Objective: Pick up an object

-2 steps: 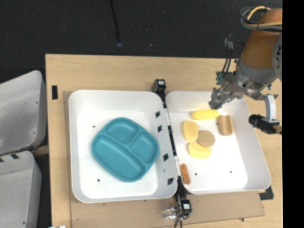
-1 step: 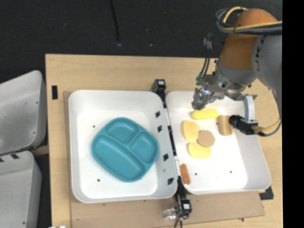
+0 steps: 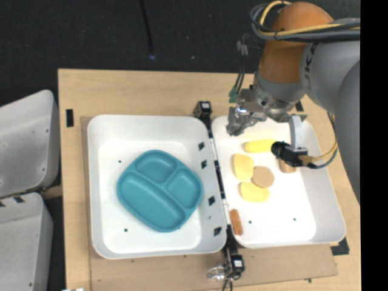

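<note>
The gripper is seen over the far left corner of the right white bin; whether its jaws are spread cannot be told. Near it lie a yellow oblong piece, two pale yellow pieces, a tan round disc and an orange stick. A teal sectioned plastic tray is held in the left white bin.

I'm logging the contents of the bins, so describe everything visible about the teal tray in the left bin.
The teal tray is a rounded, divided plate that looks like smooth moulded plastic, with raised ridges splitting it into about three compartments: one large and two smaller. It lies flat and right side up on the floor of the left bin, turned at a slant to the bin's walls and sitting near the middle. Its compartments hold nothing visible. It touches only the bin floor; the gripper is over the right bin, well apart from it.
</note>
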Robot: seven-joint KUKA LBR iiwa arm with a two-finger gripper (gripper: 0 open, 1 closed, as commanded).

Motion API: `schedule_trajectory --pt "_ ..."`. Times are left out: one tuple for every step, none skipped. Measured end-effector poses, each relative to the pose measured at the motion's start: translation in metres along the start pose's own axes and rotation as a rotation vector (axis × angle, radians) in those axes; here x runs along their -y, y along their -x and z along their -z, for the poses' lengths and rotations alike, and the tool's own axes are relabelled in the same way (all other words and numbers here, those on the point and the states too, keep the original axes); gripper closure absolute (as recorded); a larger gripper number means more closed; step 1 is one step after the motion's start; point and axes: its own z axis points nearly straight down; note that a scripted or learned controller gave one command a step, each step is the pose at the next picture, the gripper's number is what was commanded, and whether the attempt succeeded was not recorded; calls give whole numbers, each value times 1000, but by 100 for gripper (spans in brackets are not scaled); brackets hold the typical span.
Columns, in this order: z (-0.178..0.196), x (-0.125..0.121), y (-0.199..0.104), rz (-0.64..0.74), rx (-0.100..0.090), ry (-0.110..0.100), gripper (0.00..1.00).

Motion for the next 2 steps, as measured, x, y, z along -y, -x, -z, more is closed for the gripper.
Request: schedule_trajectory --pt "9 -11 -49 0 0 1 100" --pt "11 -22 -96 0 0 1 100"
